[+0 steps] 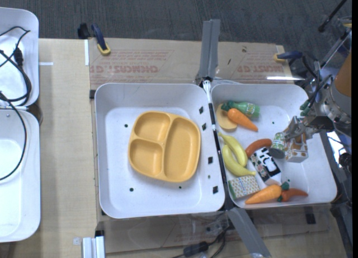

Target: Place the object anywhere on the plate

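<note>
While arm reaches from right:
Gripper (292,138): low in right white bin (321,192), finger state unclear.
Yellow three-compartment plastic plate (165,146): left bin (112,156).
Orange carrot (241,117): well apart.

Yellow three-compartment plate (165,146) in a white bin (106,139). The second white bin (319,187) holds orange carrots with green tops (241,117) (264,194), yellow bananas (235,155), a green bottle (244,107), a black-and-white patterned card (267,164), a green-speckled pale packet (244,186) and a red-orange sausage (258,146).
</note>
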Robot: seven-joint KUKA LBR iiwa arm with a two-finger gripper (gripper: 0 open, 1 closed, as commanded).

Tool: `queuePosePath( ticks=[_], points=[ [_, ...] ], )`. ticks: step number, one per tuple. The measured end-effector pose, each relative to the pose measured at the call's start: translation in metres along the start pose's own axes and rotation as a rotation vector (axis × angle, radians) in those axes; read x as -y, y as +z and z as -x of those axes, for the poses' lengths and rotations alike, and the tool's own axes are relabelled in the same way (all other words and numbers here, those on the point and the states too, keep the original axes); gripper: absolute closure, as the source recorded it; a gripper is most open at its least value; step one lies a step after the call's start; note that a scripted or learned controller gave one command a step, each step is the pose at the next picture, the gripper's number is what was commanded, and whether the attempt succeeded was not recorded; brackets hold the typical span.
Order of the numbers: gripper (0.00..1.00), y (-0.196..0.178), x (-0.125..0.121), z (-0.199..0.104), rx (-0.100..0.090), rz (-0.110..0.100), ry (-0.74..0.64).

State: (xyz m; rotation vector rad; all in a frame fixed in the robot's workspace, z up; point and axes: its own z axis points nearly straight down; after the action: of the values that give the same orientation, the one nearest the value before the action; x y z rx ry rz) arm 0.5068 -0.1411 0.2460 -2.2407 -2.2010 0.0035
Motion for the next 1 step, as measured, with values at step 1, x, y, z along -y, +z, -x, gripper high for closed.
queuePosePath(
  ticks=[1],
  points=[
    [1.00, 0.0558, -0.0562, -0.0702, 0.000, -0.002, -0.011]
  ],
)
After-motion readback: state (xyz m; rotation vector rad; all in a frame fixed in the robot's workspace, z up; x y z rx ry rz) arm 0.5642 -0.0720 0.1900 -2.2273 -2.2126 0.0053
